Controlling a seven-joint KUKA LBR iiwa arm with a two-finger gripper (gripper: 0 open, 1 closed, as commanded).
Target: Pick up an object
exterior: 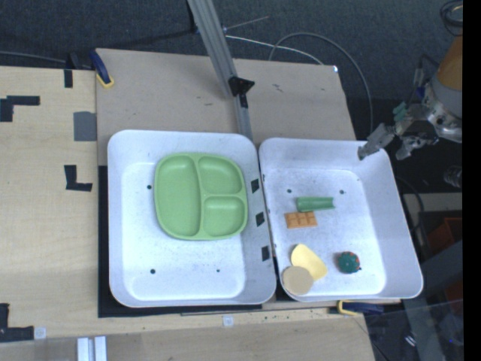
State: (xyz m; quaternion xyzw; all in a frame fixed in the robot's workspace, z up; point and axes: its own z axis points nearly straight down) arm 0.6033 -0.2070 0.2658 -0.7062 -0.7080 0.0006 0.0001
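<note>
1. The gripper point(385, 147) sits over the top right corner of the right bin point(391, 194), at that bin's rim. Two dark fingers point(370, 144) spread apart with a gap between them, so the jaws stand open and nothing lies between them.
2. Behind the gripper, the grey wrist leads off to the right, and the arm's orange band point(453, 65) shows at the upper right edge.
3. In the right bin, well below and left of the gripper, a green block point(315, 203) lies flat near the middle.
4. Just under it, almost touching, lies an orange waffle-like piece point(301, 219).
5. Toward the bin's front left, a yellow piece point(310, 260) lies with a tan disc point(297, 280) overlapping its lower left edge; the disc sits at the front rim.
6. To the right of these, apart from them, a small dark green ball point(347, 262) with a touch of red rests near the front.
7. The left bin point(128, 224) adjoins the right bin and holds a green divided plate point(201, 195) with three compartments, lying flat in the upper half.
8. Both bins rest on a tan bench point(45, 224), and a grey metal pole point(214, 32) slants in from the top toward the seam between the bins.
</note>
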